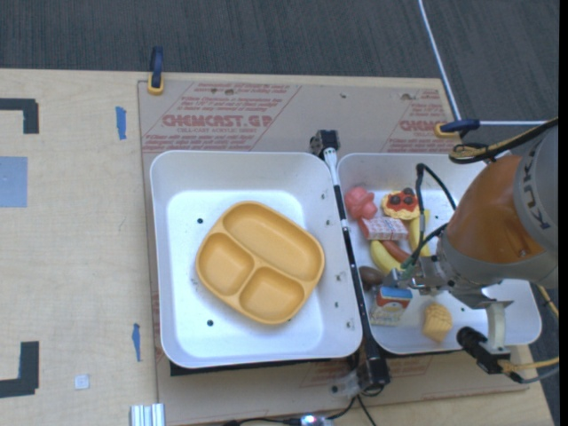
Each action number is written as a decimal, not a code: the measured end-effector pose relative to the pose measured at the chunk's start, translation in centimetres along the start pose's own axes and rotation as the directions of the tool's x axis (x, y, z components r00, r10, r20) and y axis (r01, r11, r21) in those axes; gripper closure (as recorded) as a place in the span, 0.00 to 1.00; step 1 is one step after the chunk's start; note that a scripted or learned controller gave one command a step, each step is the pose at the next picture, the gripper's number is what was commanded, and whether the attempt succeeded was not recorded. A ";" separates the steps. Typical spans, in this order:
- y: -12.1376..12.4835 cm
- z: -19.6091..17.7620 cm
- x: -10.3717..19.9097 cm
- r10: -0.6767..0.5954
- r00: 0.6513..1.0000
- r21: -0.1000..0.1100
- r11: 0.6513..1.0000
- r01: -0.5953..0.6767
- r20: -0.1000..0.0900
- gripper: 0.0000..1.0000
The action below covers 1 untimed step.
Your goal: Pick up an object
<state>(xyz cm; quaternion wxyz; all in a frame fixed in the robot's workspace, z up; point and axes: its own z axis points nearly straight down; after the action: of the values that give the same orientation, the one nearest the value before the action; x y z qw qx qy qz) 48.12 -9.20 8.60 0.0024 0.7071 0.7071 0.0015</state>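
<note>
The gripper (410, 278) hangs low in the right bin (524, 327), near the banana (383, 254) and small carton (390, 304). Nothing looks lifted yet, though the wrist hides the contact, and its state I cannot tell.

Much of the right bin (529, 325) is covered by the arm (497, 229), whose far part is cut off by the right edge. The pincer (417, 278) is seen from above beneath the wrist, and its fingertips cannot be made out. The banana (385, 256) is partly hidden under a small pink packet (383, 228) and the wrist. The printing on the small carton (391, 305) is too small to be read. The tabletop (71, 264) is cut off at the left edge.
</note>
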 end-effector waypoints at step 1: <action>0.0 0.0 0.0 0.000 1.000 0.000 1.000 0.000 0.000 0.00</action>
<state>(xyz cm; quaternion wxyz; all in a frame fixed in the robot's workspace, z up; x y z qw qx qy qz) 48.11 -9.21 8.60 0.0025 0.7072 0.7070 0.0017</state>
